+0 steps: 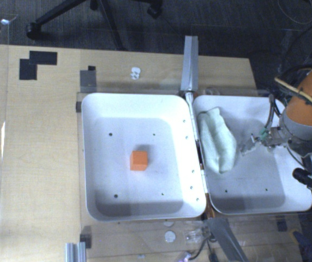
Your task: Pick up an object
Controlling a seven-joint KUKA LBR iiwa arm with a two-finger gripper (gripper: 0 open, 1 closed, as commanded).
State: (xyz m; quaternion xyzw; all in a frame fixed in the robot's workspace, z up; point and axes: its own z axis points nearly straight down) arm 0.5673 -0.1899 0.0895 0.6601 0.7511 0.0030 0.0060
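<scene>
Reaching into the right bin [292,198], your gripper [249,145] hangs just beside the cloth [217,141], seemingly spread and empty, so next you must close on it.

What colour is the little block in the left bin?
Orange; the block shows in the camera view.

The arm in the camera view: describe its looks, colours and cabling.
The arm is grey with a rounded orange band above the wrist. Dark cables loop beside it. Its gripper is a slim, pale metallic piece, with small green marks near its base.
</scene>
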